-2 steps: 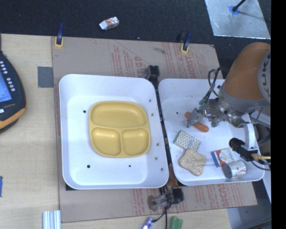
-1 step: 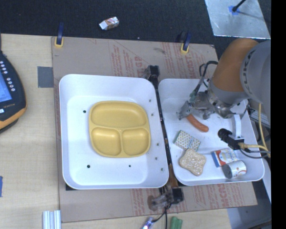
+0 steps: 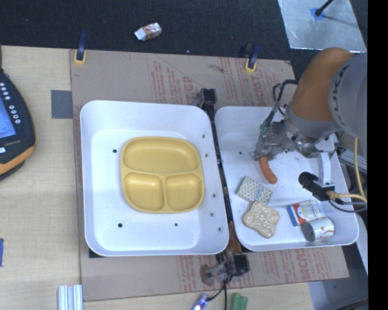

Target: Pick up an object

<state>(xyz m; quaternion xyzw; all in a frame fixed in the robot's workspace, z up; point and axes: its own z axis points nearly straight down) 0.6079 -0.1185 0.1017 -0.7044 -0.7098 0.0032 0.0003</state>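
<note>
In the right bin (image 3: 239, 124) my gripper (image 3: 266, 151) reaches down just above a small orange sausage (image 3: 267, 170), its tip close to the sausage's upper end. Nearer the front lie a patterned square tile (image 3: 253, 189), a slice of toast (image 3: 261, 219), a small can (image 3: 318, 228) and a red, white and blue packet (image 3: 302, 211). The left bin (image 3: 97, 173) holds a yellow divided plate (image 3: 161, 174).
A teach pendant (image 3: 3, 128) rests on the bench at the far left. A crumpled wrapper (image 3: 148, 31) lies on the dark floor beyond the bench. Blue clamps (image 3: 80, 49) pin the cardboard sheet under the bins.
</note>
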